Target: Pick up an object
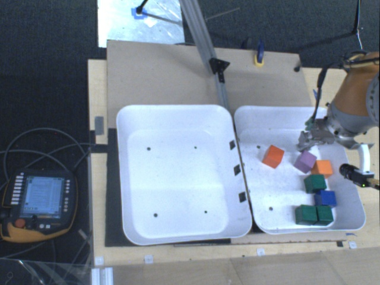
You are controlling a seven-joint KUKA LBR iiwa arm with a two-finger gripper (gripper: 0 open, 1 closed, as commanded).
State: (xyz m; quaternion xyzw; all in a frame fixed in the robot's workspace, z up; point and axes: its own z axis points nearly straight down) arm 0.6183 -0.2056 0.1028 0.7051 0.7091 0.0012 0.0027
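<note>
The right bin [261, 123] holds several small blocks. An orange block [273, 157] lies near its middle. A purple block [306, 161] sits to the right of it, next to a smaller orange block [323, 168]. Below these are a green block [314, 183], a blue block [325, 198] and two green blocks [313, 214] by the front wall. My gripper [309, 139] hangs over the right bin's back right part, just behind and above the purple block. Nothing shows in its grasp.
The left bin [178, 114] stands beside the right one with a shared middle rim. A slanted metal pole [202, 28] rises behind the bins. A teach pendant [38, 203] with cables lies on the floor at the left.
</note>
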